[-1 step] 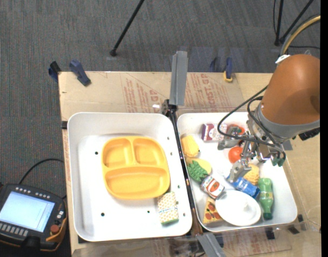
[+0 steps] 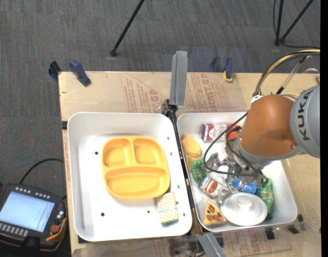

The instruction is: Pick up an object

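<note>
**Descend cleanly into the crowded bin**

The gripper point(image 2: 231, 176) hovers low in the right bin point(image 2: 288, 197), fingers spread, holding nothing. The red-white can point(image 2: 210, 186) lies at its eight o'clock; centre over it, clear of the white bowl point(image 2: 244, 209).

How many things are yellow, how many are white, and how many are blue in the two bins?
Yellow: 2, the tray and a block
White: 1, the bowl
Blue: 1, a small thing partly under the arm
Total: 4
</note>
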Motion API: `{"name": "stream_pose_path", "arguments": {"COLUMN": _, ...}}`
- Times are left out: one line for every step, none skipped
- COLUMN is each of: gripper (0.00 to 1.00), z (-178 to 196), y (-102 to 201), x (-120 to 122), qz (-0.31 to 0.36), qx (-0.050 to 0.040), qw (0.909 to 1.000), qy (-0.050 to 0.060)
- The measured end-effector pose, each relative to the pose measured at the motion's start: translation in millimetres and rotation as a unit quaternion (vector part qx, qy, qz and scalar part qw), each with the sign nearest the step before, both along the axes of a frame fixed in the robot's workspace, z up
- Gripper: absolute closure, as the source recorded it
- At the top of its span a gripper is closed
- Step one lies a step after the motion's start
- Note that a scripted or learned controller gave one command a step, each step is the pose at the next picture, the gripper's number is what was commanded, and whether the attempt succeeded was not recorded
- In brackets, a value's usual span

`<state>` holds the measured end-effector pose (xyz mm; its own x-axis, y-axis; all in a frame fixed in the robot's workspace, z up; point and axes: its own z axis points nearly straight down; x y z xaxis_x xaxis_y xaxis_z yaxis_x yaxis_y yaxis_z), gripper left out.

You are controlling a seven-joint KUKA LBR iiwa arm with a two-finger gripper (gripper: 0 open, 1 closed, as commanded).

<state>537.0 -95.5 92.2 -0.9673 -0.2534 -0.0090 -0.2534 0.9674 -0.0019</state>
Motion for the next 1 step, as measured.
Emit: {"name": "stream_pose_path", "arguments": {"gripper": 0.0, "z": -3.8, "y": -64.8, "x": 44.6, "qz": 0.019, "qx": -0.0005, "qw": 0.9998, "qy": 0.003}}
